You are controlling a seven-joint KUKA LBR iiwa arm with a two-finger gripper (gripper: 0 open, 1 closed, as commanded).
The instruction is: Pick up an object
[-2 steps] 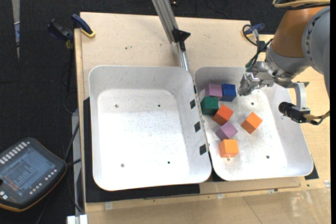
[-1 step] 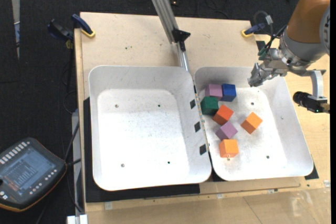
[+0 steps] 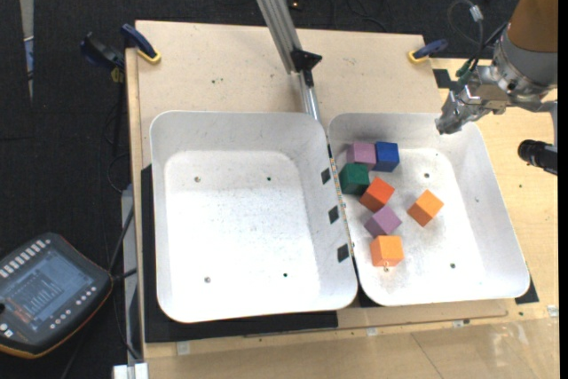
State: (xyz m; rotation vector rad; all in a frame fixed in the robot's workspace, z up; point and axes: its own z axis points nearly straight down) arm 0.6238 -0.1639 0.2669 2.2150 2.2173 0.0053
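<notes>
1. The gripper [image 3: 449, 122] hangs over the right bin's [image 3: 484, 217] upper rim; its grasp cannot be told.
2. The blue cube [image 3: 386, 155] and the other cubes lie below-left of it, apart.

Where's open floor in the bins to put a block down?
The left bin floor is bare wall to wall. In the right bin, the strip right of the orange block and the front corner are free. Crowded: the cluster by the divider, from the blue block to the front orange block.
</notes>
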